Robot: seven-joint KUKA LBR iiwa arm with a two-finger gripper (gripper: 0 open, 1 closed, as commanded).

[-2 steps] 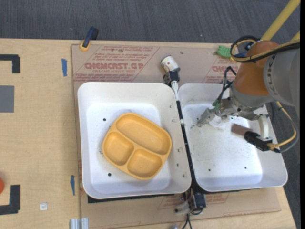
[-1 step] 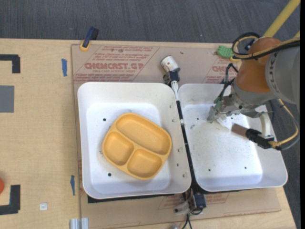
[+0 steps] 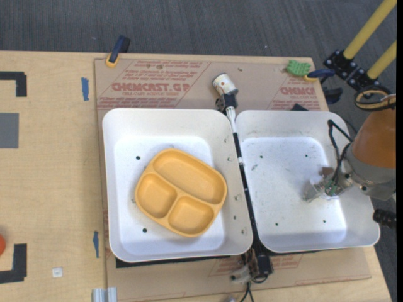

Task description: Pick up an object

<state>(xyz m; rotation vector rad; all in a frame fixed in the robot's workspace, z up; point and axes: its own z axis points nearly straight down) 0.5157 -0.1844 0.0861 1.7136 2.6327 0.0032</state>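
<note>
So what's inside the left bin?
The left bin holds one yellow tray with three compartments, lying flat, nothing in them. The bin floor under the tray is covered, so anything beneath cannot be seen.

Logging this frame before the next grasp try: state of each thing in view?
Yellow tray: flat in the left bin, right way up, three compartments, nothing in them.
Right bin: level on the bench.
Gripper: low over the right bin's right side, nothing seen between its fingers.
</note>
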